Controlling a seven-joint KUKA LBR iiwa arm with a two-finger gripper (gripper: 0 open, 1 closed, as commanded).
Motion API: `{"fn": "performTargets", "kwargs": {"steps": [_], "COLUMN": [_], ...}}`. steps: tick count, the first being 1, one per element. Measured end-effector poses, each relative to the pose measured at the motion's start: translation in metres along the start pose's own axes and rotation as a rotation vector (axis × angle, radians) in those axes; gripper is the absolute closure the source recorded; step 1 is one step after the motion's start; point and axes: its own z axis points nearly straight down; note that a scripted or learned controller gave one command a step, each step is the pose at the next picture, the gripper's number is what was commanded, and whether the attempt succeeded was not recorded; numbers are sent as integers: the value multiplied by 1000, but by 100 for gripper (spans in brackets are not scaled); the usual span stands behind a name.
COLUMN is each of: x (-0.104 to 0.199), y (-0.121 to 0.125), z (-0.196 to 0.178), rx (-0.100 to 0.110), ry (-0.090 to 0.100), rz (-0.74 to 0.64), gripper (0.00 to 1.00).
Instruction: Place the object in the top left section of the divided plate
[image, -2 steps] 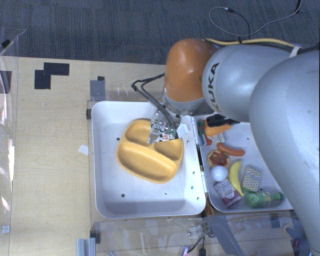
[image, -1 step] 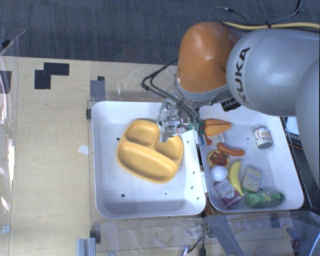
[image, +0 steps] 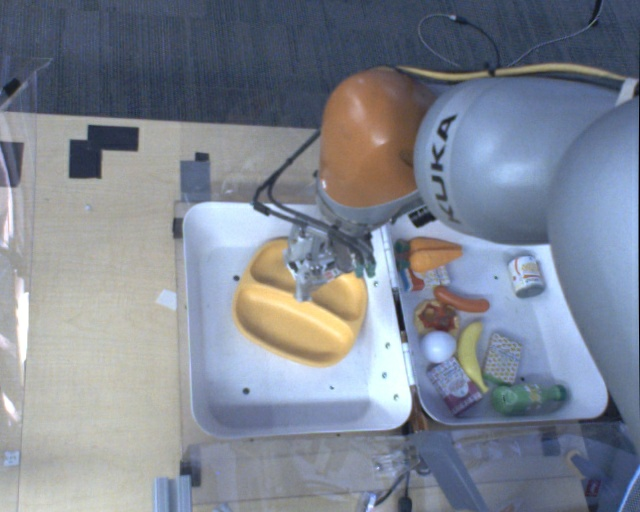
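Note:
A yellow divided plate (image: 295, 310) lies in the left white bin (image: 215, 330), with two small sections at its far side and one long section at its near side. My gripper (image: 315, 268) hangs over the ridge between the two far sections, close above the plate. Nothing can be made out between its fingertips from this angle, and the arm's orange band (image: 375, 135) and grey body cover the space behind it.
The right bin (image: 570, 330) holds several toy foods: a carrot (image: 432, 255), a sausage (image: 462, 299), a white egg (image: 437, 347), a banana (image: 470, 353), a small can (image: 525, 275), a green bottle (image: 525, 397) and packets. The arm's bulk overhangs that bin's far right.

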Motion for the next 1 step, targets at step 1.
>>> {"fn": "performTargets", "kwargs": {"steps": [1], "x": [55], "y": [38], "z": [5], "rx": [0], "ry": [1], "rz": [20], "gripper": [100]}}
